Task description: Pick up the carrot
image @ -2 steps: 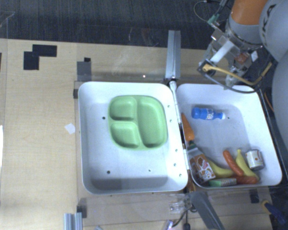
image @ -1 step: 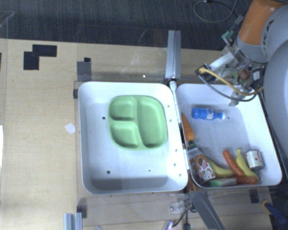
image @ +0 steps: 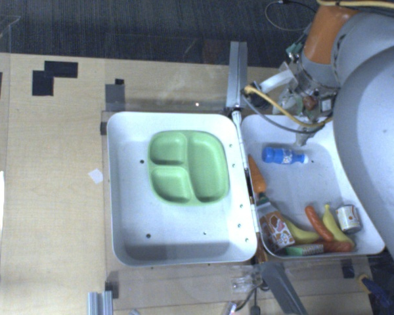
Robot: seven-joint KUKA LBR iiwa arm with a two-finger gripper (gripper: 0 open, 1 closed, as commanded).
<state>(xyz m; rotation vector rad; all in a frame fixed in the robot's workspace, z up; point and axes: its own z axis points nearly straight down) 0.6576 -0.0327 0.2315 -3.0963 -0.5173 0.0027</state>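
The carrot [image: 256, 176] is a small orange root lying lengthwise against the left wall of the right bin [image: 318, 182]. My gripper [image: 303, 125] hangs over the back of that bin, up and to the right of the carrot and well apart from it. It sits just above a blue bottle [image: 284, 155] lying on its side. The wrist and its cables hide much of the gripper.
The left bin [image: 125, 195] holds a green divided plate [image: 188, 166]. Along the right bin's front edge lie a brown snack packet [image: 276, 229], a banana [image: 306, 233], a red-orange sausage-shaped item [image: 320, 224] and a small can [image: 347, 218]. The grey arm covers the bin's right side.
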